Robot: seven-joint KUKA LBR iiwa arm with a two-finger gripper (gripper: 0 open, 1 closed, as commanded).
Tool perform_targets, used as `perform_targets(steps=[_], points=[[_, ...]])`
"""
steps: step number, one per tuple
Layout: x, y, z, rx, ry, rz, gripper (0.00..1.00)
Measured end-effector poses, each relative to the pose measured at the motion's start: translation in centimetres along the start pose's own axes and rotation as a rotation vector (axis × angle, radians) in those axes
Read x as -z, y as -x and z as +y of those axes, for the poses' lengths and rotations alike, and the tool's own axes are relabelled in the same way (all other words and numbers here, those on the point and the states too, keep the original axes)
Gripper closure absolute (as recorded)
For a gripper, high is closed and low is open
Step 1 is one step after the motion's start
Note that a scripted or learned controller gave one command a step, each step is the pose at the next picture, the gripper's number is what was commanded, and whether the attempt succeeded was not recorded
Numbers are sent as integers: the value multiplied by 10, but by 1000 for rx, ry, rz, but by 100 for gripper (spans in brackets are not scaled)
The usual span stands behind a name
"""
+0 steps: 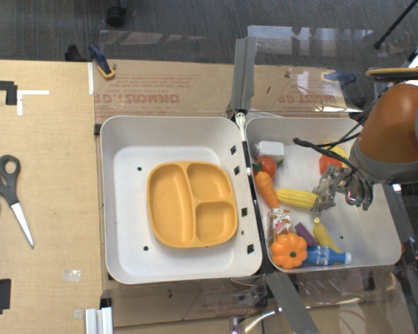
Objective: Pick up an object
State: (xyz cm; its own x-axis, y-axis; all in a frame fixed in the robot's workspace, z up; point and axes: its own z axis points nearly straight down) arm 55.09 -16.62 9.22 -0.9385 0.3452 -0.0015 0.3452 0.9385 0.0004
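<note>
Corn cob (pixel 296 198) lies mid right bin (pixel 376 252), beside carrot (pixel 267 188) | gripper (pixel 325 199) low at its right end, open or shut: cannot tell | step: closing in, nothing held | next: straddle cob, clamp, lift.

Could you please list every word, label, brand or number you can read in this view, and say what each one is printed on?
"CHEMICAL GE...", red print seen mirrored and only partly legible, on the flat brown cardboard sheet behind the white bins.
Label on the blue plastic bottle in the right bin: too small to read.
Print on the small red-and-white packet beside the orange toy pumpkin: too blurred to read.
</note>
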Motion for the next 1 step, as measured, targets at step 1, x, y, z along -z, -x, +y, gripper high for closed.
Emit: perform_targets(steps=[1], points=[[0,-49,58,-249,-1,-4,100]])
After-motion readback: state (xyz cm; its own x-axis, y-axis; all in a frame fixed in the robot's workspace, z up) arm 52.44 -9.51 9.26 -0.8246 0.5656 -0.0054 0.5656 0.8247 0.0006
